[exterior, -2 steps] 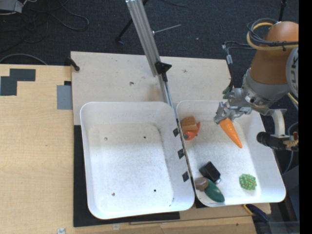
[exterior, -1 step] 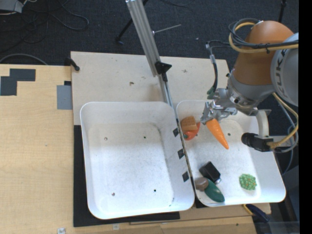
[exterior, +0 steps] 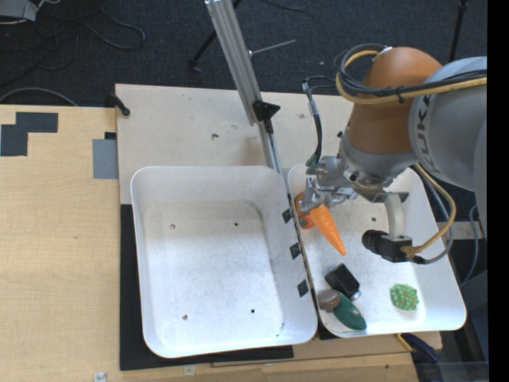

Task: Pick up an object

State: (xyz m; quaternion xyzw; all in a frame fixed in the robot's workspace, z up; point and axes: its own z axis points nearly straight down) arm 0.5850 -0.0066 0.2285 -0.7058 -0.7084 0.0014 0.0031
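Bins sit side by side on the bench, and we look down on both at a slant. The left bin [exterior: 159, 213] is a shallow white tray with speckled marks on its floor. The right bin [exterior: 445, 309] lies just beside it, the two rims meeting along a divider with small black clips.

We see the arm [exterior: 445, 110] coming in from the right, grey with its orange band [exterior: 390, 102] bulging above the wrist and cables looping around it. The gripper [exterior: 322, 199] hangs over the upper left part of the right bin, close to the shared rim. An orange carrot [exterior: 328, 227] lies slanted directly under it, thick end up near the fingers and point down toward the bin's middle. We cannot tell whether the fingers are spread or pressed together, nor whether they actually pinch the carrot's top; the wrist hardware hides that spot.

Further down in the right bin we find a small black block [exterior: 343, 280], and just below it a brownish round piece [exterior: 328, 299] touching a dark green oblong object [exterior: 350, 316] near the lower left corner. A bumpy light green ball [exterior: 404, 296] rests apart from them, toward the lower right. A black cylindrical part [exterior: 386, 245] hangs from the arm over the middle of that bin.

A slim metal rail [exterior: 238, 62] leans across the bench behind the bins.
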